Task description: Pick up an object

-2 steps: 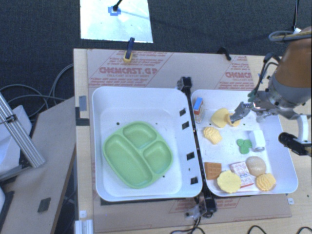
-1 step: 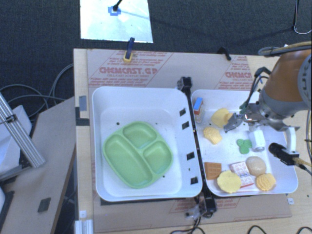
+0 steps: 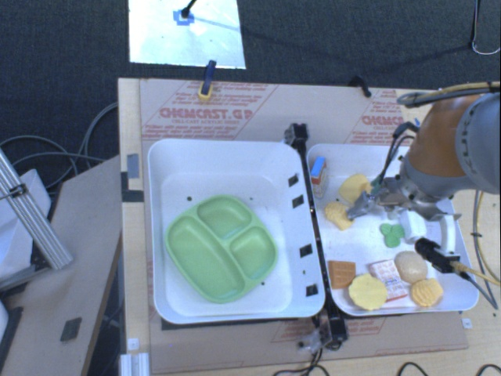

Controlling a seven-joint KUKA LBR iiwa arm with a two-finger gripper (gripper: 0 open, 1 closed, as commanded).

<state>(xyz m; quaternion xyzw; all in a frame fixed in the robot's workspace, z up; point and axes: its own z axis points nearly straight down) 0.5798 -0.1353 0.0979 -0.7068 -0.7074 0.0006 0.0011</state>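
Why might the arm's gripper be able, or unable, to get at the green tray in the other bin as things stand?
Probably able: the green tray lies alone and uncovered in the left bin, while the gripper hangs over the right bin. Only the divider lies between.

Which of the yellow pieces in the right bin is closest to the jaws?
The small yellow piece by the bin's left wall, just beyond the gripper. The yellow lump sits further back; the round yellow disc lies at the front.

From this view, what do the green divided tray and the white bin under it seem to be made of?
The green divided tray looks like moulded plastic with a matte finish: one even pale green, soft rounded compartment edges, no sharp glare. The left white bin also looks like plastic, smooth and slightly glossy, with rounded corners and faint sheen along its walls. Neither can be confirmed by sight alone.
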